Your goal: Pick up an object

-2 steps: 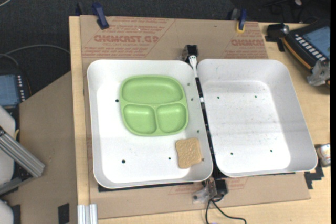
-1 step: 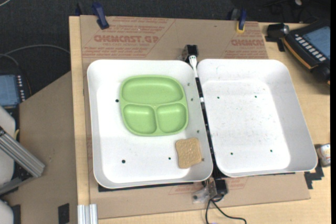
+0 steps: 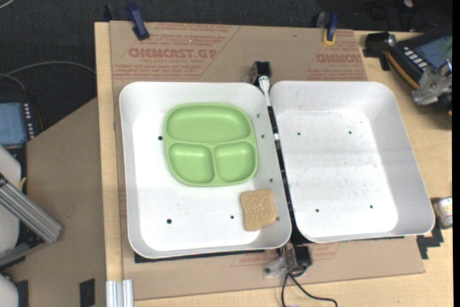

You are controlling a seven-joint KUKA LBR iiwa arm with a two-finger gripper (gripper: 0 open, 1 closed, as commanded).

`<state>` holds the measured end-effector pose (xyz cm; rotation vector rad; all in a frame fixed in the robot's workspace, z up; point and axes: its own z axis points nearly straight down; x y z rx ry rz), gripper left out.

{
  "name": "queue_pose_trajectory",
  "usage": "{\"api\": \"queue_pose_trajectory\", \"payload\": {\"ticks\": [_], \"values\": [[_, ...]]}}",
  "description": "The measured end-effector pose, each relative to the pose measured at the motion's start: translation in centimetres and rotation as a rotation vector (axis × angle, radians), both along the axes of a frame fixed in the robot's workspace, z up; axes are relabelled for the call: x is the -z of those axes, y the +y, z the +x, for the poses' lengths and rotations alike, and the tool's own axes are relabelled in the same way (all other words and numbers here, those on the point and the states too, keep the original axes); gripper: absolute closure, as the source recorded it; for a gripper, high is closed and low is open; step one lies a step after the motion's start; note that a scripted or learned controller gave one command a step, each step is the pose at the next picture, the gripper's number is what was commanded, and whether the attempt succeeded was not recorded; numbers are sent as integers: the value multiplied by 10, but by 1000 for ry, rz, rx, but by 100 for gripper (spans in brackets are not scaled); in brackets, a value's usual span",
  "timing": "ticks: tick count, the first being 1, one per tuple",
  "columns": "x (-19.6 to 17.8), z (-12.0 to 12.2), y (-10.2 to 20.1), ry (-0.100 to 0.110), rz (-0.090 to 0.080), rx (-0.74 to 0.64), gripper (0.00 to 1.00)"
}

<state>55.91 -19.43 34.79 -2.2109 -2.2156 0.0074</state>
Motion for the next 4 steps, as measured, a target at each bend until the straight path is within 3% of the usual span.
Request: {"api": "queue_pose_trajectory", "payload": {"ticks": [1, 2, 3, 4], "values": [[-165, 11, 27, -33, -11, -3, 100], [-81, -47, 66, -2, -2, -1, 100], [-11, -82, 103, -1, -2, -1, 100], [-167, -35, 44, -33, -14, 6, 100]]}}
